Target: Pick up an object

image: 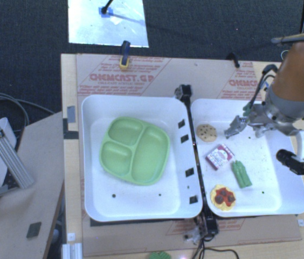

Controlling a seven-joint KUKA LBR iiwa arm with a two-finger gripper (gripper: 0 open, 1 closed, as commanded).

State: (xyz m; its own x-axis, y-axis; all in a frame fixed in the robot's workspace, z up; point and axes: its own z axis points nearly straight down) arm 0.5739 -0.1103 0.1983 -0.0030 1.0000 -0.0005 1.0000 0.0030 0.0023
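Camera view, looking down at a slant. Bench covered by a large brown cardboard sheet with red lettering, bearing two shallow white bins side by side. Left white plastic bin held a pale green divided plate with three compartments, lying flat near the bin's middle. Right white plastic bin held four small items in its left half. Grey arm with orange band reached in from the right, hanging over the upper part of the right bin. Two-finger gripper sat at the arm's tip, above the bin's upper middle, just right of the cookie; whether it was open or closed could not be told, and nothing was seen in its grasp.

Items in the right bin, by size: small green ridged vegetable-shaped piece, tilted, lying near the bin's centre; square red-and-white packet, just up-left of the green piece; round yellow disc with red topping, near the bin's lower left corner; round tan cookie with dark chips, near the upper left wall. All four lay apart from one another and below or left of the gripper.
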